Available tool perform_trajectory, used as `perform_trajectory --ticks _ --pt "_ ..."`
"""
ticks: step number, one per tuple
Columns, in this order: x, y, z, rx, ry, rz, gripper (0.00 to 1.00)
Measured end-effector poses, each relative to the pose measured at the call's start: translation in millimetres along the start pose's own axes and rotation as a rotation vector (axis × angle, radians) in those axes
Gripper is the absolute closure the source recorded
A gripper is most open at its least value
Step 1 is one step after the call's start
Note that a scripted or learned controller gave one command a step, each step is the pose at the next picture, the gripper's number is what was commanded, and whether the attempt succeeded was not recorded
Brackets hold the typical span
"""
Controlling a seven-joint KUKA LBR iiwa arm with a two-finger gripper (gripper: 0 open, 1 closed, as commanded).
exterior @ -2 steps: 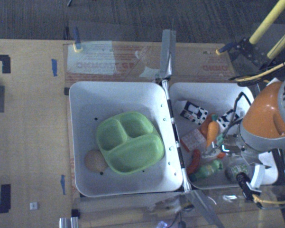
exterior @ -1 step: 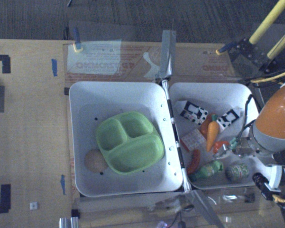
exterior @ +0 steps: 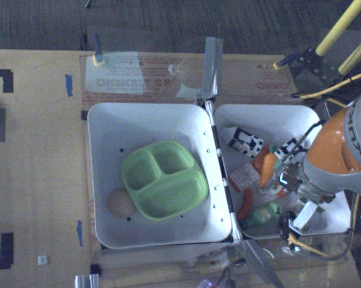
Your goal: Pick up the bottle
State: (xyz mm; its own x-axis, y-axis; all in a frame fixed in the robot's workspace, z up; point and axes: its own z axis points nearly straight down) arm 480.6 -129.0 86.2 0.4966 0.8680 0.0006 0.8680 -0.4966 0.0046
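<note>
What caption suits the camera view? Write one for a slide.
KUKA arm's gripper low in the cluttered right bin near the bottle; green divided plate in left bin.

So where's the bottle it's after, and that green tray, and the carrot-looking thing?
bottle [exterior: 245, 141]: camera view, on its black-and-white label.
green tray [exterior: 164, 179]: camera view, on the ridge between its compartments.
carrot [exterior: 267, 165]: camera view, on its orange middle.

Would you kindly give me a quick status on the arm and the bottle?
Gripper low in right bin, fingers not readable. Bottle lying at bin's far left, not held. Carrot and red pepper crowd nearby.
</note>
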Motion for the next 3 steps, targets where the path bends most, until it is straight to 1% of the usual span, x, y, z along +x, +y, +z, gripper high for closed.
perform_trajectory --ticks 1,2,3 --pt "-20.1 11.5 0.3 0.003 0.001 0.177 0.00" --pt "5.6 29.6 -1.9 0.007 -0.002 0.159 0.00" --pt "31.9 -12.3 -2.5 -0.009 0.009 0.466 0.00"
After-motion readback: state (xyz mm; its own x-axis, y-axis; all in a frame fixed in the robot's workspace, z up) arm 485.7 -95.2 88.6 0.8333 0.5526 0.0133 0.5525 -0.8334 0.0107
